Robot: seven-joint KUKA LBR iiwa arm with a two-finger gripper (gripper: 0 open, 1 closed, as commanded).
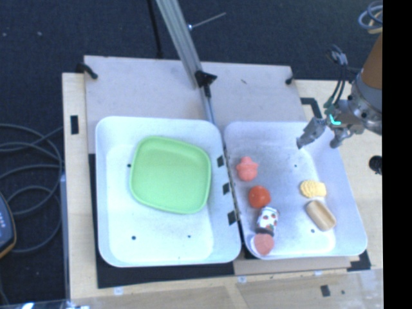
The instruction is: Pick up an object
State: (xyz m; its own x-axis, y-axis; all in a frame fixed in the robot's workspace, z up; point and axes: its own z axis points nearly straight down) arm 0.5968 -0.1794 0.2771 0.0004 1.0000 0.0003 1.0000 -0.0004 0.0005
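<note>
My gripper (322, 137) hangs over the upper right part of the right bin (283, 143), open, with nothing between its fingers. Below it in that bin lie a yellow corn-like piece (313, 188) and a tan bread-roll shape (320, 214) on the right side. Along the bin's left side sit a pink toy (246, 169), a red ball (259, 196), a small black-and-white toy (267, 219) and a pink round piece (262, 243). The gripper is well above and to the right of all of them.
The left bin (116, 237) holds a light green square plate (170, 174). A grey metal pole (180, 34) slants down to the divider between the bins. Black cables (26, 166) lie off the bench at the left.
</note>
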